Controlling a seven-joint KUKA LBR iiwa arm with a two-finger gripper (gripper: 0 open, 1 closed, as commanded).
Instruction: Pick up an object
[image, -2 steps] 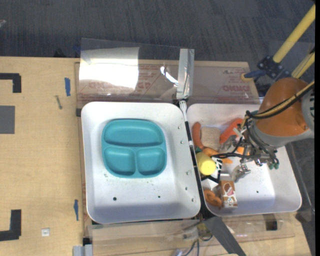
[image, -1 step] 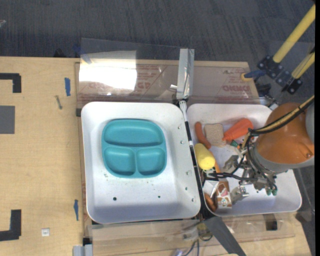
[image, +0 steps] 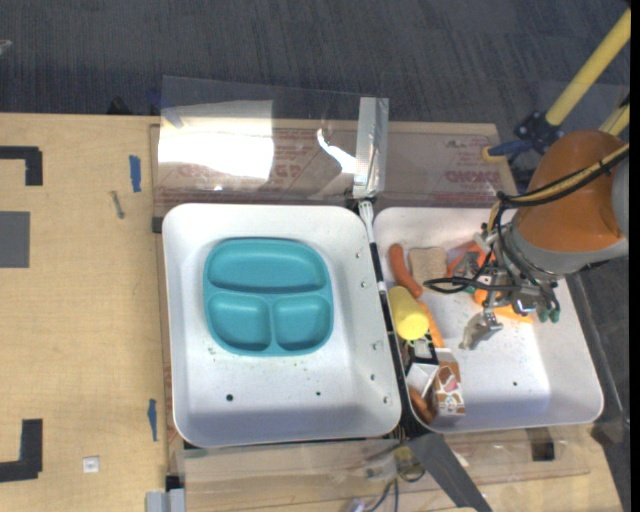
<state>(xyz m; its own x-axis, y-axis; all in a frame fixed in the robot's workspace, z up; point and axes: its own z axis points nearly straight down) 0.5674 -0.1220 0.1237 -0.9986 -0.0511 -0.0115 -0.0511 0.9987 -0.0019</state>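
The right bin (image: 560, 385) holds a small pile along its left side. There is a red-orange sausage shape (image: 399, 264), a tan bread slice (image: 428, 264), a yellow rounded object (image: 409, 314) and a small printed carton (image: 448, 388). An orange object (image: 482, 292) lies partly under the wrist. My gripper (image: 482, 330) hangs low over the bin's white floor, right of the yellow object and above the carton, touching none of them. The grey arm with its orange band (image: 572, 205) comes in from the right.
The left bin (image: 190, 390) carries a teal divided plate (image: 268, 294). A clear plastic sheet (image: 260, 150) stands behind the bins. The wooden bench (image: 70, 330) stretches to the left. A yellow pole (image: 590, 65) crosses the top right.
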